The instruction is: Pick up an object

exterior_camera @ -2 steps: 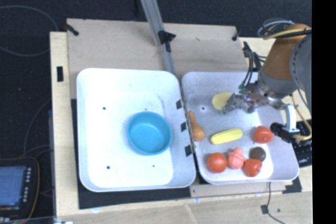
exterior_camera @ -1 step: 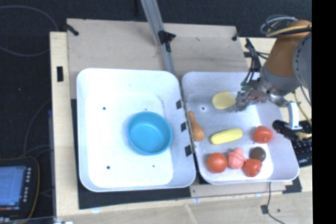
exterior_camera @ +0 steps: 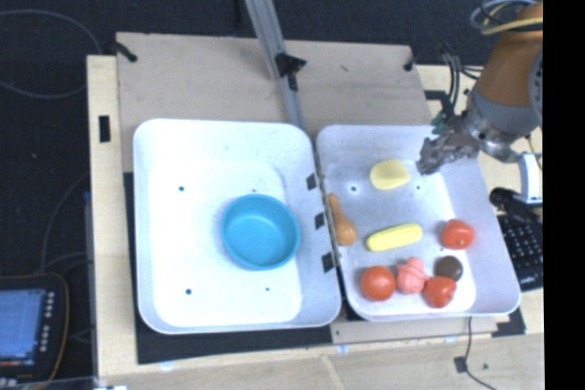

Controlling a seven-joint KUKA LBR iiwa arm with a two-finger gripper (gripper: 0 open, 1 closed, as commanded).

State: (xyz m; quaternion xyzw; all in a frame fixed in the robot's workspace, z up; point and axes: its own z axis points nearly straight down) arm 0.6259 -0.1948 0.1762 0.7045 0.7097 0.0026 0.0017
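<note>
- My gripper [exterior_camera: 431, 162] hovered over the right bin [exterior_camera: 484, 288], just right of the far yellow piece [exterior_camera: 389, 174].
- Whether my jaws were open, I could not tell.

This looks like a robotics lab or test cell rather than a home or shop. A plain wooden bench [exterior_camera: 265, 78] stands on a dark carpeted floor, with loose cables trailing across the floor to the bench's left. Two white bins [exterior_camera: 164, 196] sit side by side on the bench. A metal pole [exterior_camera: 260, 5] slants up from behind the bins. Off the bench's lower left corner lies a handheld control screen [exterior_camera: 27, 324], lit blue. At the bench's right edge sits a black keyboard [exterior_camera: 523, 242].
</note>
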